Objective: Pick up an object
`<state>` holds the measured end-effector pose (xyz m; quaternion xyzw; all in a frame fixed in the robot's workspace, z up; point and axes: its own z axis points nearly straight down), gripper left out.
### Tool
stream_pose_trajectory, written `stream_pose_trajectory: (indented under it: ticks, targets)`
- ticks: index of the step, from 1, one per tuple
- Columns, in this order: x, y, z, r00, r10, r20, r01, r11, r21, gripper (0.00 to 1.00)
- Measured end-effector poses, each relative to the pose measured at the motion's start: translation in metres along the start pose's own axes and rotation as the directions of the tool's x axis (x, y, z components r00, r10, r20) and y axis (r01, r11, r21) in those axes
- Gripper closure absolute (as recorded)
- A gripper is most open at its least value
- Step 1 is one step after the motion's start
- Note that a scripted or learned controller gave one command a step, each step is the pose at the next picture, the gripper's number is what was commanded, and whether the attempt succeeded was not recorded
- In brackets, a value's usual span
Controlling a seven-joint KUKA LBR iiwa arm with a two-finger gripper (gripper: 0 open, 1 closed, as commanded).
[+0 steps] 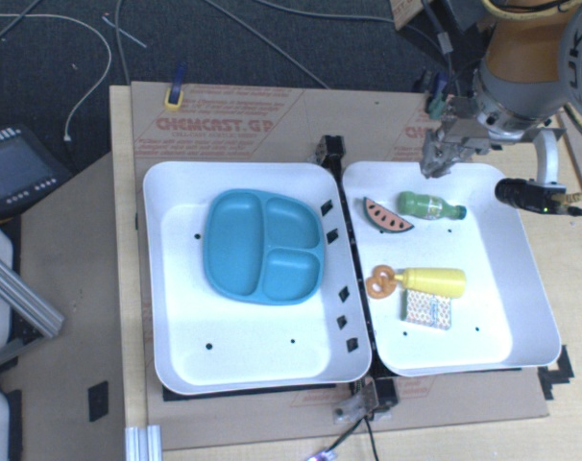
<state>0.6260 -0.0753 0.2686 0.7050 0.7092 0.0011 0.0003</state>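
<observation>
Green bottle (430, 206) — on its side, right bin (521, 286)

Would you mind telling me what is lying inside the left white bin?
The left shallow white bin holds a blue plastic divided plate with three compartments, lying flat. The bin floor beneath that plate is covered, so anything under it cannot be seen.

Blue divided plate (264, 247) in bin (176, 339), well left of pincer (441, 164) & lower; cables (89, 36) far upper-left.
</observation>
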Motion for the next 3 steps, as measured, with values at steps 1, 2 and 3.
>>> stream_pose_trajectory:
  ticks: [1, 2, 3]
  targets:
    - [0.045, -0.001, 0.004, 1.0, 0.002, 0.0, -0.002, 1.0, 0.004, 1.0]
    - [0.098, 0.011, 0.021, 1.0, 0.001, -0.001, -0.001, 1.0, 0.004, 1.0]
    - [0.16, 0.016, 0.032, 1.0, 0.0, 0.0, 0.0, 1.0, 0.002, 1.0]
